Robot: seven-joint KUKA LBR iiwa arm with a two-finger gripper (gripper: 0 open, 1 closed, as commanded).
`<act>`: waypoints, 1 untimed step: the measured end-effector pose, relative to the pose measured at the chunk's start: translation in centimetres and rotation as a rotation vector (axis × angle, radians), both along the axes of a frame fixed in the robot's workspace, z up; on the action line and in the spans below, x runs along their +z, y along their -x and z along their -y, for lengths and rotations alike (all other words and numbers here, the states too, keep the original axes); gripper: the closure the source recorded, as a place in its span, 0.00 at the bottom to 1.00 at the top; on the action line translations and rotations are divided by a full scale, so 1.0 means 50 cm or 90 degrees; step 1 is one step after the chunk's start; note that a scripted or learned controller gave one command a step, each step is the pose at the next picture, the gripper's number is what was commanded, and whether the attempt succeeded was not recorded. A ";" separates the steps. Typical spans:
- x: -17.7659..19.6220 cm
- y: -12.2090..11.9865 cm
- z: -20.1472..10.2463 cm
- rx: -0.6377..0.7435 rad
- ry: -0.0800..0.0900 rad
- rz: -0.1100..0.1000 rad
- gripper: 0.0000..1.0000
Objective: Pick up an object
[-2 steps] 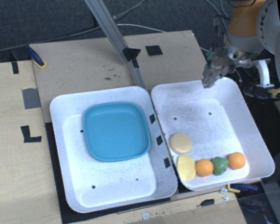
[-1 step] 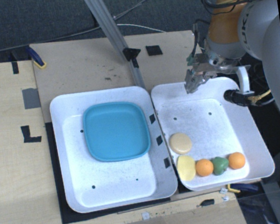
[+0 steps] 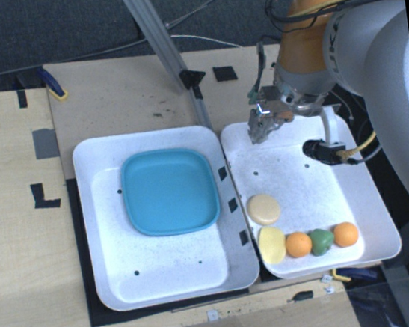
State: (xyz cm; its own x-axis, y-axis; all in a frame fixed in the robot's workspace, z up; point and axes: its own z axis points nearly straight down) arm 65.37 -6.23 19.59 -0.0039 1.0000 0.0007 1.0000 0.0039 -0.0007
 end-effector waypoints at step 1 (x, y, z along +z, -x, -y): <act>0.033 0.022 -0.114 0.001 0.000 0.001 1.00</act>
State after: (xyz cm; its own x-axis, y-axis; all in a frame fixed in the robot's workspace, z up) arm 64.26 -0.55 21.23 -0.0051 1.0000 0.0013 1.0000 0.0051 0.0011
